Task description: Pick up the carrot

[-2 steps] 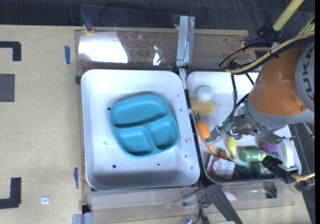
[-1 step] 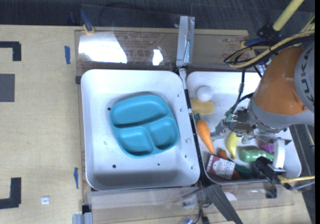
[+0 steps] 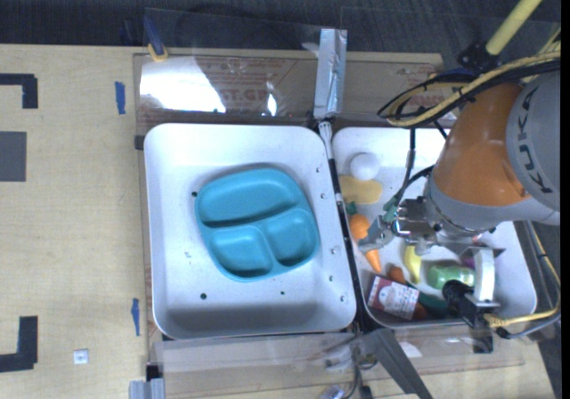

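Observation:
The orange carrot [image 3: 359, 228] lies near the left wall of the right bin [image 3: 521, 295], and a second orange tip [image 3: 374, 257] shows just below it. My gripper [image 3: 390, 226] hangs low over the bin, right beside the carrot on its right side. Part of the carrot is covered by the gripper's metal body. The grey arm with its orange band [image 3: 476, 161] covers the bin's upper right part.
The right bin also holds a white ball [image 3: 362, 162], a pale yellow piece [image 3: 360, 189], a yellow item [image 3: 411, 260], a green item [image 3: 445, 275] and a red-labelled bottle [image 3: 396, 298]. The left bin [image 3: 169, 210] holds a blue divided plate [image 3: 256, 221].

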You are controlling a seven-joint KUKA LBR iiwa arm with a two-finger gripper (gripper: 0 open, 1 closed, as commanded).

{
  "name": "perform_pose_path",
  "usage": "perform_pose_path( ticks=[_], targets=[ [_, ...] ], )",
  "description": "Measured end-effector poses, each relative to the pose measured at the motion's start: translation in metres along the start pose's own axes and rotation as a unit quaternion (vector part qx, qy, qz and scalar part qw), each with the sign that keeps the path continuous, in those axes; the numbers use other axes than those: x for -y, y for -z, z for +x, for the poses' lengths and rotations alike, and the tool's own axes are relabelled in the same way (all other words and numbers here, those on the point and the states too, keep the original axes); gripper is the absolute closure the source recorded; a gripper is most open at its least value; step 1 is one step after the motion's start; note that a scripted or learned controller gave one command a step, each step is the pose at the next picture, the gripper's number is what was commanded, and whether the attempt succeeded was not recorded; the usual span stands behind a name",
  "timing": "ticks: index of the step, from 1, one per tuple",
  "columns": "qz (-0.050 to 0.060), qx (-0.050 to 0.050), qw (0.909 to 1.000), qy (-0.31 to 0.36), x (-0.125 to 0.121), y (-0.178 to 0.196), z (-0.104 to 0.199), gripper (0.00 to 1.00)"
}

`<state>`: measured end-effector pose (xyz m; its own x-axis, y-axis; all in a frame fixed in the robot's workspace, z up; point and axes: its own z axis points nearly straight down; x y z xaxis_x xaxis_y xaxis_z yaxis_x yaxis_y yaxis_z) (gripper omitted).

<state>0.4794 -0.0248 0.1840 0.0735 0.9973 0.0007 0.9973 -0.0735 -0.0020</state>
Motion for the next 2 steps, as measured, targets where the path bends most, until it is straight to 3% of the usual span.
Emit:
perform_pose_path(
  ticks=[1,2],
  targets=[
    [-0.001,0.001,0.9843,-0.176,-0.002,0.0,-0.035,0.0],
    [-0.001,0.0,0.9708,-0.24,0.0,0.0,-0.002,0.0]
  ],
)
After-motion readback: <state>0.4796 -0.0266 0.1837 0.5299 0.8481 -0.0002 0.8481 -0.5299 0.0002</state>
